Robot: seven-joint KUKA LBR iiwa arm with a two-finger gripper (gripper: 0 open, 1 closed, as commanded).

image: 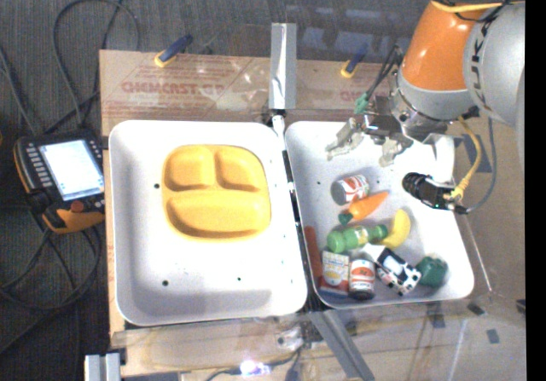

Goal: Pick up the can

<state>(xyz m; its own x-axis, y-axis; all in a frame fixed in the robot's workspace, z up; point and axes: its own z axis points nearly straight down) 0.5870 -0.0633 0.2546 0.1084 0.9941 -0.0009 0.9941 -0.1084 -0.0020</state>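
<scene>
The right bin point(465, 239) has bare floor across its upper part, where the gripper point(367, 142) hangs with its fingers point(341, 142) spread open and nothing between them. Things crowd the middle and the lower edge of that bin, leaving little room between them. The left bin point(136, 268) is mostly open white floor around one yellow tray point(217, 192), which sits in its upper middle, clear of all four walls.

Counted in the right bin: one can point(351, 188), one carrot point(369, 205), one banana point(397, 227), one green bottle point(351, 239), one small carton point(334, 268), one jar point(362, 278), one black-and-white toy point(397, 272) and one dark green lump point(433, 271). A black cylinder point(420, 187) hangs off the arm near the bin's right wall.

The can lies on its side in the middle of the right bin, just below the gripper and apart from it. It is short, with a pale grey end and a red-and-white label. The carrot's tip lies just beside it at lower right.
</scene>
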